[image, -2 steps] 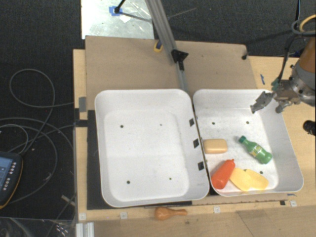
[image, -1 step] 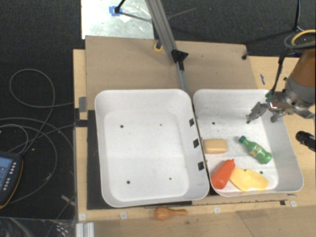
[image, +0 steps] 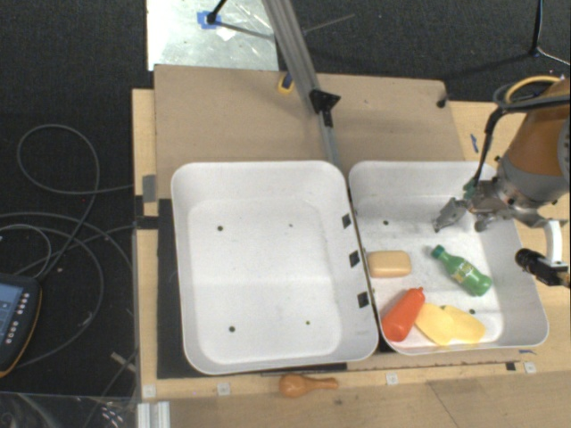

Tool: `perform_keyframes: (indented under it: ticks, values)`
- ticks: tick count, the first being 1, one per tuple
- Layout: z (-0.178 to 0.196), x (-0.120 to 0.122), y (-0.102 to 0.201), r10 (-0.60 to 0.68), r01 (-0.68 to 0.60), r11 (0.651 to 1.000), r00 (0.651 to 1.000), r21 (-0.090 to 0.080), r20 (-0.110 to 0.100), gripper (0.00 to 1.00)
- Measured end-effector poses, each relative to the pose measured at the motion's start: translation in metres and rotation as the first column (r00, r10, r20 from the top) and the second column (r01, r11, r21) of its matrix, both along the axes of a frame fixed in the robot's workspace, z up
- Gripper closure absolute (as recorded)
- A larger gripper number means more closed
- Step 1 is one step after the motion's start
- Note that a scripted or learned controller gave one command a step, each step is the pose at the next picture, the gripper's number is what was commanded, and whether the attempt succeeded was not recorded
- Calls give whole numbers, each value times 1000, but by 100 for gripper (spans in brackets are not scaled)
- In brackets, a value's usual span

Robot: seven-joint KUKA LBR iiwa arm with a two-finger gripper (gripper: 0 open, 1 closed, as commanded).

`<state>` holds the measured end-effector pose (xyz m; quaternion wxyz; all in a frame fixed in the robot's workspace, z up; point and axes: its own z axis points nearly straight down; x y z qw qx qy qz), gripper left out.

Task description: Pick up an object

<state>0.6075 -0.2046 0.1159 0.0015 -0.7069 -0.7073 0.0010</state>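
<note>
at nine o'clock in the view the left bin is seen beside its twin, their inner rims touching along a line of black clips. outside the bins, at six o'clock on the bench edge, a small brown wooden piece is laid.

in the right bin four things are gathered toward its five o'clock corner: a tan block near the shared rim, an orange-red bottle tilted below it, a yellow piece touching the bottle's lower end, and a green bottle lying on its side at two o'clock from the yellow piece.

at three o'clock the gripper is held above the bin floor, just beyond the green bottle's cap end; its fingers are seen spread, with nothing between them.

the green bottle is judged the nearest candidate: likely light, stiff, smooth and prone to roll, so it would best be taken across its body, at right angles to its long axis. the tan block is judged flatter-sided and steadier.

open floor is left at twelve o'clock of the right bin, while the near and right walls crowd the yellow piece, so little room is judged to be left there for fingers.
</note>
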Motion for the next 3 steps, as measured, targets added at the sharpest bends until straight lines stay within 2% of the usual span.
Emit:
perform_keyframes:
  ticks: [1,3]
  values:
    - [15,2,-1,0,0,1000,1000,-2,8,100]
    - [100,11,1,5,-5,1000,1000,-3,10,100]
